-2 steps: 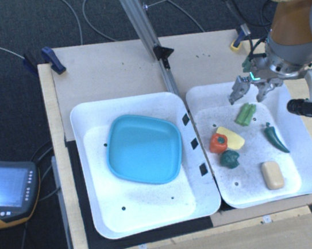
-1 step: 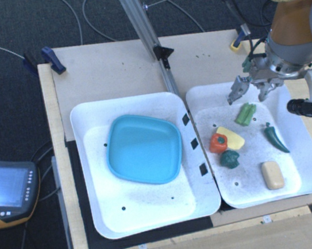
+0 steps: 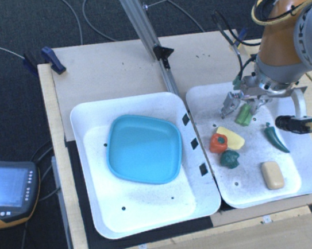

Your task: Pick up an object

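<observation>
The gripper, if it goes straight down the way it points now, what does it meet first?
Most likely the small green object under the gripper, in the right bin. It appears to lie right at the fingertips, though the slanted view leaves height unclear.

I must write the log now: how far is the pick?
Done: the gripper has reached the right bin and sits by the green object. In hand: nothing is visibly held. Left: grasp and lift one item; the red and yellow toy, tan block and dark green pepper lie untouched.
</observation>
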Tool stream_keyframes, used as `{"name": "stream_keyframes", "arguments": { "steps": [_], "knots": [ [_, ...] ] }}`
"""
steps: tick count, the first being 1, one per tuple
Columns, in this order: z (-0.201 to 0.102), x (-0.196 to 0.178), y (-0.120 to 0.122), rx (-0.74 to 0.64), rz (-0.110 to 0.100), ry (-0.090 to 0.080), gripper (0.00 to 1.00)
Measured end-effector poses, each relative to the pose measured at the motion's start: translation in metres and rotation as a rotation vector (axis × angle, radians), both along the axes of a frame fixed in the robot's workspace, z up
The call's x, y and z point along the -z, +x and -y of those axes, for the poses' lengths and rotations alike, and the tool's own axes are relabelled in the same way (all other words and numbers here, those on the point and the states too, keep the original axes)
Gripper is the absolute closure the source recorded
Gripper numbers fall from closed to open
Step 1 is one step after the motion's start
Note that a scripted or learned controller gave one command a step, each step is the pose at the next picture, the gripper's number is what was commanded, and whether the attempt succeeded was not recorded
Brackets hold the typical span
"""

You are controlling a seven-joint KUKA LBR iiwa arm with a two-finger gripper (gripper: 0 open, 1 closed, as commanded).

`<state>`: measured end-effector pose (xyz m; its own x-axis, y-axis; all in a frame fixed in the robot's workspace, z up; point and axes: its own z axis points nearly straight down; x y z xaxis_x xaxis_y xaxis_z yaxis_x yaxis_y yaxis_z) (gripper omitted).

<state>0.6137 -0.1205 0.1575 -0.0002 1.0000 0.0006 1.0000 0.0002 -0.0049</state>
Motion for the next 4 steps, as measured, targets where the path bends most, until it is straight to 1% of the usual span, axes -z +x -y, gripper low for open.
{"name": "stream_keyframes", "arguments": {
  "steps": [1, 2, 3, 4],
  "knots": [
    [0.003, 0.057, 0.006, 0.000, 0.005, -0.001, 0.00],
    [0.003, 0.059, 0.008, 0.000, 0.010, -0.001, 0.00],
    [0.005, 0.047, 0.009, 0.001, 0.015, -0.004, 1.00],
    [0.012, 0.002, 0.011, 0.000, 0.010, -0.001, 1.00]
  ]
}}
